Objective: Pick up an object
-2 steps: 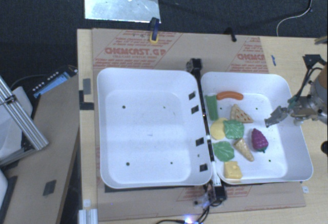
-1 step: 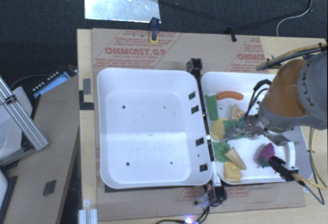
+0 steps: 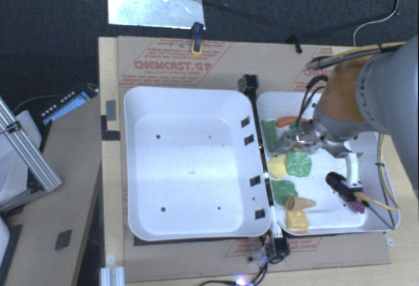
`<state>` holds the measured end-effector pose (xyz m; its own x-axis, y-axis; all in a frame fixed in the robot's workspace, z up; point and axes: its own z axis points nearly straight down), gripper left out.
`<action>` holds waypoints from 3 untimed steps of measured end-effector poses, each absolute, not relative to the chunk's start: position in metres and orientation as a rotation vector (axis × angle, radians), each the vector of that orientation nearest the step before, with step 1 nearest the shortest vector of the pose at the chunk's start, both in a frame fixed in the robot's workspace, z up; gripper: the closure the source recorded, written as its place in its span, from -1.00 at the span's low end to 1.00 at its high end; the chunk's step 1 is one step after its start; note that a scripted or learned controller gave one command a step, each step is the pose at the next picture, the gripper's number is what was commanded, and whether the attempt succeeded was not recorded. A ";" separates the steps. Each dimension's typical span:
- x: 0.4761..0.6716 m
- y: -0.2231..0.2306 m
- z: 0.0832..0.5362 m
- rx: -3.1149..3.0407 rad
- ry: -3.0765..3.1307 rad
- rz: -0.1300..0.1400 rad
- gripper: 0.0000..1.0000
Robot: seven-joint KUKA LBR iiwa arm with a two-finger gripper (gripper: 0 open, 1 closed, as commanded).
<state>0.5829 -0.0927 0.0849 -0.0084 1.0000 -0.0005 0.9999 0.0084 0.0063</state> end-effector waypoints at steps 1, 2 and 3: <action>0.600 -0.094 0.085 2.214 2.225 0.004 -1.00; 0.601 -0.094 0.097 2.210 2.226 0.008 1.00; 0.645 -0.099 0.342 2.202 2.216 0.018 1.00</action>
